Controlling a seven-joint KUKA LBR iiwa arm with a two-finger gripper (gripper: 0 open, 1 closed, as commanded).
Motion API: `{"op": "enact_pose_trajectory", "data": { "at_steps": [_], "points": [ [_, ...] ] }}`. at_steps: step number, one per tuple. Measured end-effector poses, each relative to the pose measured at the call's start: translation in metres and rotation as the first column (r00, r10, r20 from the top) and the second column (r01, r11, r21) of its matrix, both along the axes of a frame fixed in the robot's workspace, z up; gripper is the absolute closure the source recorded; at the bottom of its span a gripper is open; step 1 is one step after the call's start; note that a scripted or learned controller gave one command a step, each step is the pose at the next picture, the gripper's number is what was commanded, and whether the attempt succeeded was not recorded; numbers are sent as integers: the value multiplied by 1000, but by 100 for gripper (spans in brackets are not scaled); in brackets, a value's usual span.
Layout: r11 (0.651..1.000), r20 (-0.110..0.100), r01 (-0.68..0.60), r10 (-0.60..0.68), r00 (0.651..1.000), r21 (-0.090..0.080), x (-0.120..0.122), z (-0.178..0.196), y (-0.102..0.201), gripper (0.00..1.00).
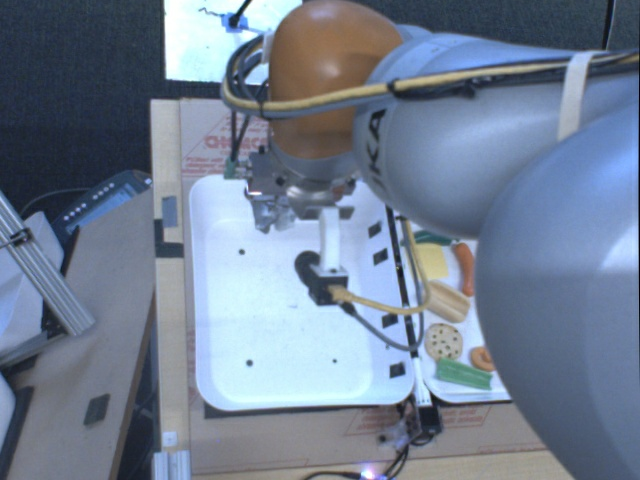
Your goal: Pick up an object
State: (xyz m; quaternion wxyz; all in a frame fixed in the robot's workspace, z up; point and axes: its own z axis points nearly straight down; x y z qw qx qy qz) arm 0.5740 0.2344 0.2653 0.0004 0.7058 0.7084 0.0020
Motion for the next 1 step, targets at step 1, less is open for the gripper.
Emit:
{"op": "enact_pose_trajectory", "data": {
  "at_steps": [1],
  "points": [
    [1000, 7, 2, -2, 1000, 0, 99, 17, -3, 100]
  ]
}}
